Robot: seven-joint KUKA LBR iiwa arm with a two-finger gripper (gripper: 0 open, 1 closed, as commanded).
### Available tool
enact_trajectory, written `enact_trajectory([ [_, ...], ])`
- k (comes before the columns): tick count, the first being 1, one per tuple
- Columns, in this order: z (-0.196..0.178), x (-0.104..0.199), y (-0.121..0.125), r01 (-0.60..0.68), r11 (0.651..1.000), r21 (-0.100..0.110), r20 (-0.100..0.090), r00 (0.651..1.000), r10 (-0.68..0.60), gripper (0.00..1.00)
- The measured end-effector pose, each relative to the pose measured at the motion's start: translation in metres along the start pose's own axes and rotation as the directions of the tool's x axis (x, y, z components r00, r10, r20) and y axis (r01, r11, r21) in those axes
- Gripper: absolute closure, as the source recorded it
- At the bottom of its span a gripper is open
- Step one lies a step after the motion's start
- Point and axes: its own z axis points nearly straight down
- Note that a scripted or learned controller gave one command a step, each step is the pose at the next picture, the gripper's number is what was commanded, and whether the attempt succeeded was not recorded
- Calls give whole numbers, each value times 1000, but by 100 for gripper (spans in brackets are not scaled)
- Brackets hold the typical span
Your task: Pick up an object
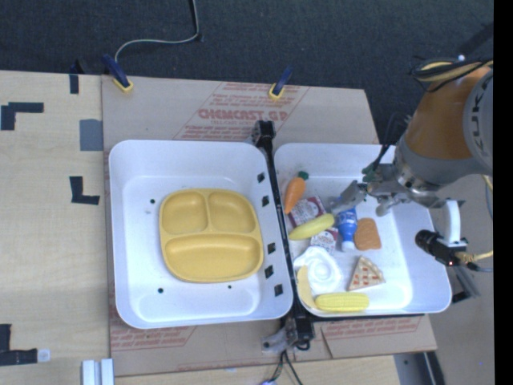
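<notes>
I have the gripper (346,201) low over the right bin (401,291), angled in from the right toward the blue bottle (347,227), which I judge the likeliest pick. Whether the fingers are open or closed I cannot tell from this slant. That bin holds the clutter: a carrot (294,192), a banana (312,228), a corn cob (342,301), a waffle wedge (365,274). The left bin (132,215) carries a yellow divided tray (212,235), well apart from the work
</notes>
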Motion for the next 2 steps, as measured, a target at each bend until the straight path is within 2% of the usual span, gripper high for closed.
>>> enact_trajectory([
  [1, 98, -6, 70, -1, 1000, -10, 3, 1000, 1, 0],
  [2, 88, -4, 71, 0, 1000, -9, -1, 1000, 0, 100],
])
